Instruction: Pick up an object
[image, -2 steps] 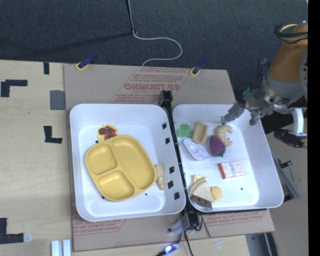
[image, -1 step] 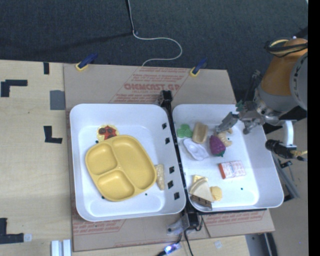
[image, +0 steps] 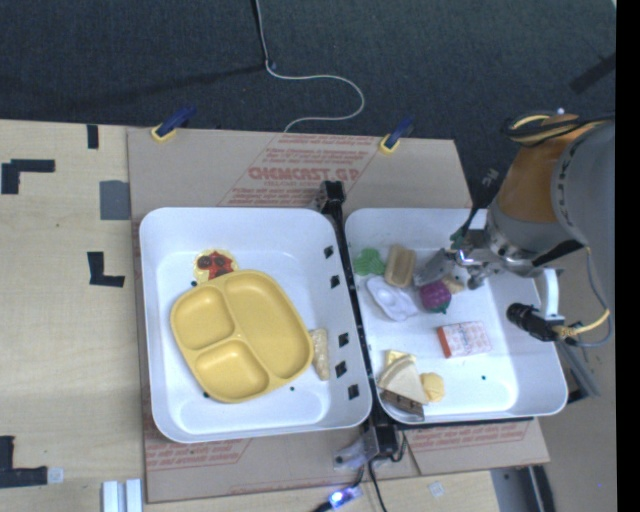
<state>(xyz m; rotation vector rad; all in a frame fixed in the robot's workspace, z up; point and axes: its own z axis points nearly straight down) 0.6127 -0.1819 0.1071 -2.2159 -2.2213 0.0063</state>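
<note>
Several items crowd fingers (image: 445, 272) | purple toy (image: 435, 295) just below | tan block (image: 399, 266) beside | grip state unclear

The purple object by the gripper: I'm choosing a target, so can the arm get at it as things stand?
Probably yes. The purple object lies uncovered in the right bin, just beside the gripper.

The wooden surface (image: 60, 330) carries a cardboard sheet (image: 300, 170) printed in red, clipped at 12 o'clock by two clamps (image: 172, 123). On the sheet two white bins sit touching: the left bin (image: 165, 240) toward 9 o'clock, the right bin (image: 510, 395) toward 3 o'clock. Black marks (image: 100, 270) dot the wood at 9 o'clock.
</note>
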